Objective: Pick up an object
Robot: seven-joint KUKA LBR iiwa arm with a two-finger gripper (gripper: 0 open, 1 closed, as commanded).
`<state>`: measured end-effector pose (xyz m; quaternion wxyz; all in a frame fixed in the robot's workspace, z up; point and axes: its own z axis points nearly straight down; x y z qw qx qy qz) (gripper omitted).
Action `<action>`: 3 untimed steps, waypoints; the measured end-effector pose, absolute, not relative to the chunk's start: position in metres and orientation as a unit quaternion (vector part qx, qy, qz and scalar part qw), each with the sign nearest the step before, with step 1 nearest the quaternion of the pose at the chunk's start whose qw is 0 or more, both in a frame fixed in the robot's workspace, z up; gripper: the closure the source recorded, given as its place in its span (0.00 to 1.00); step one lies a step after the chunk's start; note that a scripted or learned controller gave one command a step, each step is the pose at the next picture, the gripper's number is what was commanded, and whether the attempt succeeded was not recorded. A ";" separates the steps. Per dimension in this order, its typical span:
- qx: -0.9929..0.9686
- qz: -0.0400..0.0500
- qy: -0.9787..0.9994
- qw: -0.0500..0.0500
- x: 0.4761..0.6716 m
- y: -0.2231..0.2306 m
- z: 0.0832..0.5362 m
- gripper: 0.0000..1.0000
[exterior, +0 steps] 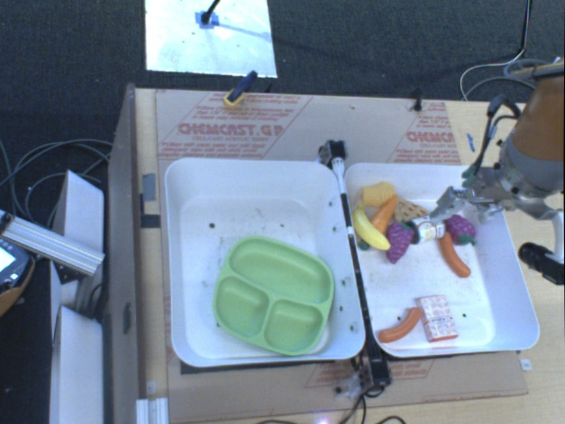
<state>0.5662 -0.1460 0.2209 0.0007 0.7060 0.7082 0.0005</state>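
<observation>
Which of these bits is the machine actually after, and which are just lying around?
For the job: pincer; toy food in the right bin — banana, grapes, carrot, sausage, small box.

Just lying about: green tray, left bin, cardboard.

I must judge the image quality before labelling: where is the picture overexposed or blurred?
Camera view: strong glare washes out the white sheet at the top; the bins are bright and evenly lit, with soft shadows; the gripper and the arm's right part look slightly blurred; the toys stay fairly sharp.

Resting on dark carpet floor (397, 25); lying near a pale sheet (207, 25); trailing cables (35, 162) beside the printed cardboard-covered tabletop (265, 122).
</observation>
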 end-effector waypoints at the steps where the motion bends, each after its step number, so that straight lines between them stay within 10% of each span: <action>1: 0.706 0.000 0.709 0.000 0.584 -0.133 0.152 0.00; 2: 0.706 0.001 0.709 0.001 0.659 -0.090 0.138 0.00; 3: 0.705 0.002 0.709 0.004 0.671 -0.084 0.089 0.00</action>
